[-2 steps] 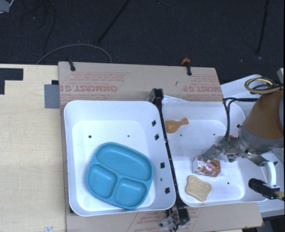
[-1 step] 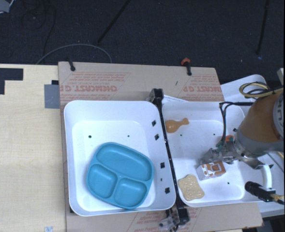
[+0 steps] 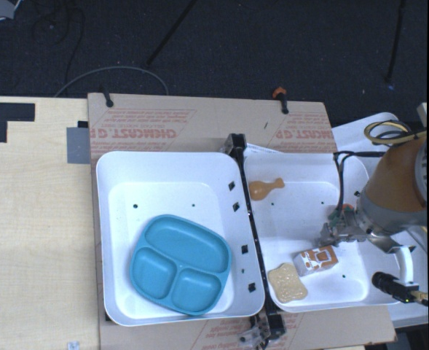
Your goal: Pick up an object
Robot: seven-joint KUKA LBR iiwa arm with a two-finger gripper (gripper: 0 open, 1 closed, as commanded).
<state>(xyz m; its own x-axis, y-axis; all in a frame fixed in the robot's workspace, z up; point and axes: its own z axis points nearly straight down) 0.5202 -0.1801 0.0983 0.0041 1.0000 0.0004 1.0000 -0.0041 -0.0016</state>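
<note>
My jaws [image 3: 336, 228] low in the right bin [image 3: 349, 286], just beside a small orange-and-white carton [image 3: 317, 258], their opening impossible to tell, tan bread slice [image 3: 287, 283] nearby

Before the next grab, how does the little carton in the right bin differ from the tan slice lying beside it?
The carton is boxy, white with brown-orange print; the tan slice is flat, plain beige and speckled. The carton lies close beside the pincer; the slice lies nearer the bin's front-left corner, away from it. Both rest in the right bin, close together.
</note>
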